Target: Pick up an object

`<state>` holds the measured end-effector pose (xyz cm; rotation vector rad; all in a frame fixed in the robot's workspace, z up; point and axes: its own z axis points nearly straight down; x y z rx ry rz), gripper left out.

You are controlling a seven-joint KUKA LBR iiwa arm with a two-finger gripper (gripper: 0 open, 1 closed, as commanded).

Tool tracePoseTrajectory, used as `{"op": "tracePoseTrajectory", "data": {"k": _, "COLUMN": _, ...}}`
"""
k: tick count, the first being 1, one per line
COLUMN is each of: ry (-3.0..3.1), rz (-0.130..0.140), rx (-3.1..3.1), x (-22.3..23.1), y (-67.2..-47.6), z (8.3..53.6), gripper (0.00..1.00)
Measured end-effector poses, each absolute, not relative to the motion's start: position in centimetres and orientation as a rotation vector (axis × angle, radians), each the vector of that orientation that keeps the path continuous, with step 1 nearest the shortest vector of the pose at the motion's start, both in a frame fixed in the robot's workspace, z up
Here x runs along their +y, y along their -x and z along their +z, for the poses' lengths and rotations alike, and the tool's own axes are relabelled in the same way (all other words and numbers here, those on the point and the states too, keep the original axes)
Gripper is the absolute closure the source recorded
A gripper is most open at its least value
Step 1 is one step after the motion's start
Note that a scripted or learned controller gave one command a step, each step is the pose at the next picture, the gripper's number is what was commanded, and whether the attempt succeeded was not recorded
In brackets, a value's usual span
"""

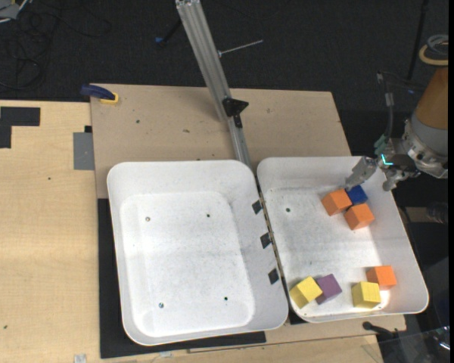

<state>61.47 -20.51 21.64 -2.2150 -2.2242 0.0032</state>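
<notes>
The right bin (310, 180) holds several small blocks. Near its far right side, two orange blocks (336, 201) (359, 216) flank a blue block (356, 194). Along its near edge lie a yellow block (306, 290), a purple block (328, 286), a second yellow block (365, 294) and another orange block (382, 277). My gripper (377, 171) hangs over the bin's far right rim, just above and right of the blue block. Its fingers (360, 174) are spread apart, and nothing sits between them.
The left bin (121, 180) sits beside the right one, joined by black clips (265, 240). A slanted aluminium rail (209, 66) rises behind the bins. A small blue and yellow item (99, 93) lies at the board's far left corner.
</notes>
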Motion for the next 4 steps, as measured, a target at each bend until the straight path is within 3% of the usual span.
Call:
{"op": "tracePoseTrajectory", "data": {"k": 2, "ry": 2.228, "rz": 0.0, "rx": -2.23, "x": -20.9, "y": -61.8, "z": 11.6, "gripper": 0.0}}
{"op": "tracePoseTrajectory", "data": {"k": 3, "ry": 2.232, "rz": -0.016, "rx": -2.239, "x": -20.8, "y": -62.2, "z": 11.8, "gripper": 0.0}}
{"op": "tracePoseTrajectory", "data": {"k": 4, "ry": 2.213, "rz": -0.012, "rx": -2.226, "x": -20.4, "y": -62.0, "z": 12.4, "gripper": 1.0}}
